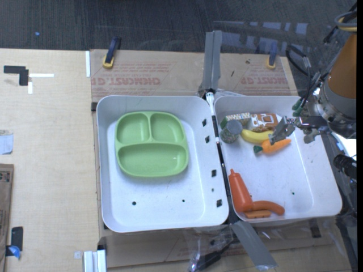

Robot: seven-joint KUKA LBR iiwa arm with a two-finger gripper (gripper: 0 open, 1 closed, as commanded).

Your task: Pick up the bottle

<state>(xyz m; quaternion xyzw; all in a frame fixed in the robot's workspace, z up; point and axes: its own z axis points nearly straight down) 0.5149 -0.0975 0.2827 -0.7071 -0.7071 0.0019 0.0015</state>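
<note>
The bottle [240, 192] is orange-red and lies on its side in the right bin [309, 177], against that bin's left wall near the front corner, with its neck pointing toward the back. My gripper [280, 132] hangs low over the back of the same bin, just above a toy carrot [274, 146] and beside a banana [255, 135]. It is well away from the bottle, up and to the right of it. Nothing can be seen held in it.
A sausage-shaped toy [266, 208] lies right next to the bottle's base. A grey can [231, 132] and small boxes [264, 119] crowd the right bin's back. The left bin [108, 169] holds a green divided plate [152, 144]. The arm's orange band [345, 72] stands at the right.
</note>
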